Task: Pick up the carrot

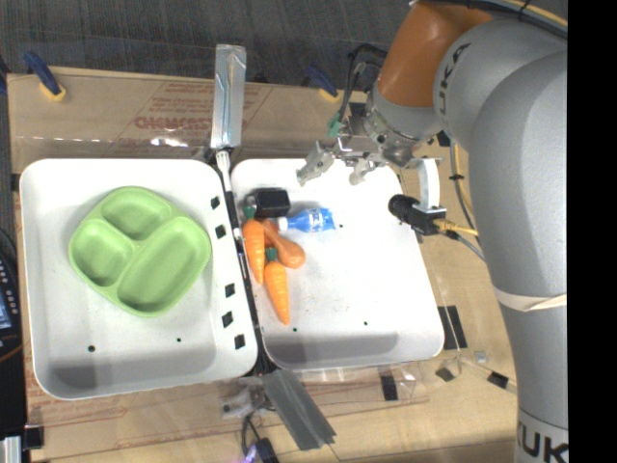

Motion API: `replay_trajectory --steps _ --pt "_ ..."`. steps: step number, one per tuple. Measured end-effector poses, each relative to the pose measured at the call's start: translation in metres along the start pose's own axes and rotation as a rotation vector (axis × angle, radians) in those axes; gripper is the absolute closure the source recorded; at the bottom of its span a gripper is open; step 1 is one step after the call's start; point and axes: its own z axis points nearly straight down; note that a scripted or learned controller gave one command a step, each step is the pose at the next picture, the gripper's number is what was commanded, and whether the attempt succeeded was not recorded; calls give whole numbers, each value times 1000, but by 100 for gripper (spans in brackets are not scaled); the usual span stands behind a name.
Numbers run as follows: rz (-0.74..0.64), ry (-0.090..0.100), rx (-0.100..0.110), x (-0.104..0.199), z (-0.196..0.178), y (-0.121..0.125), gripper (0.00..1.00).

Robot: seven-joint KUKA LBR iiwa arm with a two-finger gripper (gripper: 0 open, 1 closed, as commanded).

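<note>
The carrot [277, 289] lies loose by the right bin's [386, 297] left wall among another carrot [254, 247] and a blue bottle [310, 221], while the tool [337, 165] hovers up near the back rim, fingers spread, holding nothing.

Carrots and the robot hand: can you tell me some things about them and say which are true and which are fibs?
1. The carrots lie in the right bin. True.
2. The gripper is holding a carrot. False: it hangs open above the bin, apart from them.
3. The green plate sits in the left bin. True.
4. The blue bottle is on the green plate. False: it lies in the right bin beside the carrots.
</note>
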Motion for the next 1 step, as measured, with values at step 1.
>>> replay_trajectory --steps 1 --pt "30 0 2 63 26 -60 0"
